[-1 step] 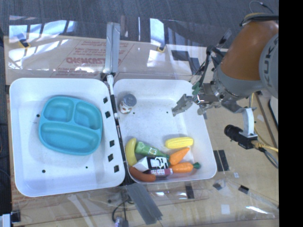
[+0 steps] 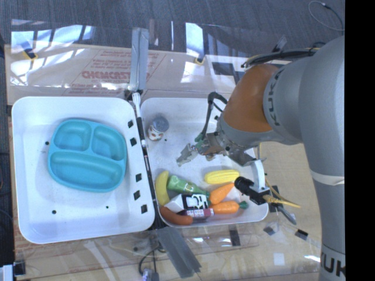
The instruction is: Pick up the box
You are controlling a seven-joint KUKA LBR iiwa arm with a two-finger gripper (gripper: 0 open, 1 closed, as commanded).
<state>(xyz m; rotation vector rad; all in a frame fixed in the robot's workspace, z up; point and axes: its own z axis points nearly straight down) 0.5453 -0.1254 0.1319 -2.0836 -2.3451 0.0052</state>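
Big grey arm (image 2: 304, 98) w/ rounded casings, orange band (image 2: 249, 101) above wrist, dark lettering on it, thin black cables, small metal gripper (image 2: 190, 152).

Robotics lab, grey arm (image 2: 304, 98), white bins (image 2: 23, 174), taped bench (image 2: 88, 69), loose cables (image 2: 325, 10)

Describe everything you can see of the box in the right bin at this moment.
The box is small, mostly white with a bold black printed patch on its upper face; it looks like cardboard. It lies flat and slightly skewed near the front wall of the right bin, wedged among toy foods: a green piece against its upper left, a carrot on its right and a sausage at its front left. The gripper hangs above and behind it, apart from it.
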